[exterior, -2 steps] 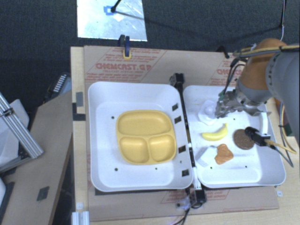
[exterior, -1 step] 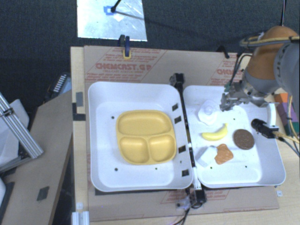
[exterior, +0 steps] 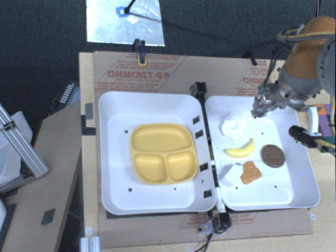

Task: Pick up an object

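Approach step, nothing picked yet: gripper [exterior: 259,109] hangs over far part of right bin [exterior: 299,193], can't tell its state, nothing seen held; nearest target white lump [exterior: 233,126] just left-near, so next: shift over & drop.

One fixed camera looks down at a slant on the bench [exterior: 157,67], taking in both bins [exterior: 113,140]; the arm [exterior: 310,56] enters from the right.
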`<state>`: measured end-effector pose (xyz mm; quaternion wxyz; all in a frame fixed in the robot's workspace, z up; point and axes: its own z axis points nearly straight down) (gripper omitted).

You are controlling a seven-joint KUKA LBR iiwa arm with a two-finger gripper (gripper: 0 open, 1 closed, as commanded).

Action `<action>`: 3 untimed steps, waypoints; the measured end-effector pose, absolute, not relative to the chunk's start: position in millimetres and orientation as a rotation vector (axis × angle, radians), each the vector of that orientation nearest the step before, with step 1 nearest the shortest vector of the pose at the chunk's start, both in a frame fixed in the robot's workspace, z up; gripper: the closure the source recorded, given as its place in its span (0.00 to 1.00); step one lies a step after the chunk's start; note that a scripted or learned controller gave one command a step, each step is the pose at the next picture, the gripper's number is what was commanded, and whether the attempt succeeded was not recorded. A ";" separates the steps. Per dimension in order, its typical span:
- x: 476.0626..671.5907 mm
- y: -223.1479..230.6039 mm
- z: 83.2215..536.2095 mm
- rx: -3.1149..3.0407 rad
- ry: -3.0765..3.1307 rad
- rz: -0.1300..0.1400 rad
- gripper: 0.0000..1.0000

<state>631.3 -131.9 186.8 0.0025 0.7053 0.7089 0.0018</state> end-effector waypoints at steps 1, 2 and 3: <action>631.3 -128.6 251.0 2.211 2.223 0.007 1.00; 615.5 -87.5 253.2 2.213 2.229 0.001 1.00; 595.1 -39.8 236.4 2.214 2.232 0.000 1.00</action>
